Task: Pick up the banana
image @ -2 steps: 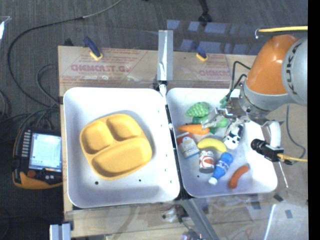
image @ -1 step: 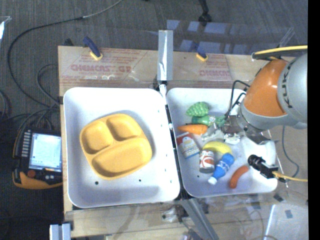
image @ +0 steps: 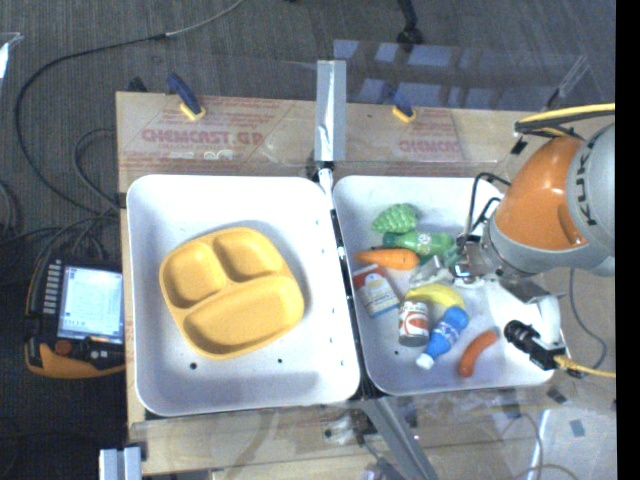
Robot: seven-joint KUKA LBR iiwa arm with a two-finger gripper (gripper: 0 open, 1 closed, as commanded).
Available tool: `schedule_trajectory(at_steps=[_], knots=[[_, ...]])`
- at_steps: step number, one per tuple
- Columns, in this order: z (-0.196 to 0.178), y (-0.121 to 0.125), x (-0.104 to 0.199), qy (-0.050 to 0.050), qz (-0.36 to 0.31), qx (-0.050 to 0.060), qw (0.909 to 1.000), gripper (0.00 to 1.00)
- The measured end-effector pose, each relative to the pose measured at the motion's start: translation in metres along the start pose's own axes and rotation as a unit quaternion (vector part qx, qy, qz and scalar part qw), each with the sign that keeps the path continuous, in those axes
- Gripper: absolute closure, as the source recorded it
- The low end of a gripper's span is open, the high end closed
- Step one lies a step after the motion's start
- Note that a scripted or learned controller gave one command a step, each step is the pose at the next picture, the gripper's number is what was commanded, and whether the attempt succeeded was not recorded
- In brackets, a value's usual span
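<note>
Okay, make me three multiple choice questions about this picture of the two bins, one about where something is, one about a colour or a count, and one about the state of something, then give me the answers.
1. Where does the banana lie?
A. In the right bin
B. On the yellow divided plate
C. On the floor

2. What colour is the bottle just below the banana?
A. Green
B. Blue
C. Red

3. How does the yellow divided plate in the left bin stand?
A. Flipped over
B. Right way up, nothing in its compartments
C. Heaped with toy food

Answers:
1. A: the banana sits among the clutter in the right bin, between the carrot and the bottle.
2. B: its body is blue, with a white cap.
3. B: all three hollows face up and show bare yellow.
</note>
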State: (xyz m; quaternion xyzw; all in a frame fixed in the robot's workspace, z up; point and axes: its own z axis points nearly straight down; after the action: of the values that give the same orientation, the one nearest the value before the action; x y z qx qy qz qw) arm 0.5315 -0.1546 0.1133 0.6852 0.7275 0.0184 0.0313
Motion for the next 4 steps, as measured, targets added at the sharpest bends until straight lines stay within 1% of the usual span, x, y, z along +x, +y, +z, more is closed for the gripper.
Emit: schedule_trajectory(at_steps=[1,2,3,4], knots=[[0.020,-0.031,0.023,0.008,-0.005,0.027,0.9996,0.00],[0.024,0.029,0.050,0.006,0.016,0.028,0.9995,0.00],[0.014,0.030,0.051,0.007,0.016,0.028,0.9994,1.00],[0.014,0.030,0.051,0.008,0.016,0.028,0.9994,0.00]])
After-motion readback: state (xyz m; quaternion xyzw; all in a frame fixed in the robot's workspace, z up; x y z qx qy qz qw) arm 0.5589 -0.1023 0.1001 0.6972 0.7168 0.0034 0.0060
